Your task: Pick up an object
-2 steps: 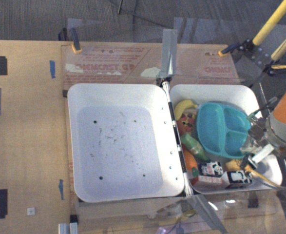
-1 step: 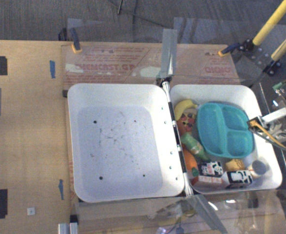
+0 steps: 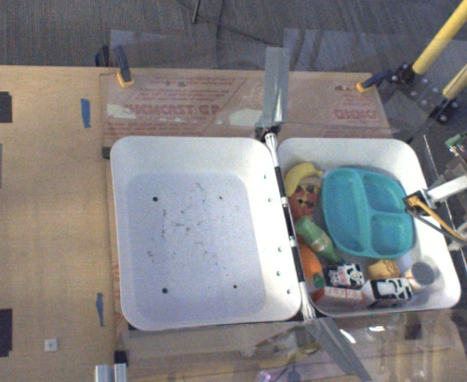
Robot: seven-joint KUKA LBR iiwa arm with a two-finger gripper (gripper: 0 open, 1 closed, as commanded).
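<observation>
The right bin [image 3: 352, 145] holds a heap of objects. A teal divided plate [image 3: 368, 213] lies tilted on top, toward the bin's right side. To its left are a yellow banana [image 3: 301, 173], an orange and red toy [image 3: 300, 204] and a green bottle [image 3: 317, 239]. Below them lies an orange piece [image 3: 311, 266]. Along the near wall sit two small black-and-white cartons [image 3: 344, 277] [image 3: 391, 290], a tan piece [image 3: 383, 267] and a grey cup [image 3: 424, 274].
The left bin [image 3: 120, 213] has only specks on its floor. A metal divider [image 3: 285, 213] runs between the bins. White and yellow hardware [image 3: 444, 205] juts in at the right bin's right wall. Yellow poles [image 3: 452, 26] stand at the back right.
</observation>
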